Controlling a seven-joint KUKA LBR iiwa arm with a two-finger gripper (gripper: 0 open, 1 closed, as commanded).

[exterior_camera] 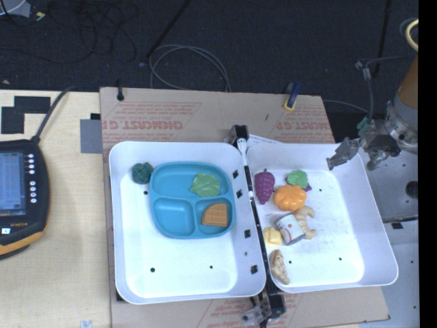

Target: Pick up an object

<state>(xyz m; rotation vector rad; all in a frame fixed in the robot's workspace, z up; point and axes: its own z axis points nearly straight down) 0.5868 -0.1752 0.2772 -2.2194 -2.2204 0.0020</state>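
Orange fruit (290, 197) sits mid-left in right bin (355, 251), crowded by grapes (264, 182), green piece (297, 178) and small can (292, 228). Bin's right half open floor. Gripper (348, 152) (finger state unreadable) above bin's upper-right rim, grasping nothing visible.

Dark carpet floor (205, 19) with loose cables (191, 63) — cardboard sheet (205, 115) over pale wood bench (54, 272).

Arm (408, 94) enters from right; gripper (345, 154) low, pointing left (finger state unclear).
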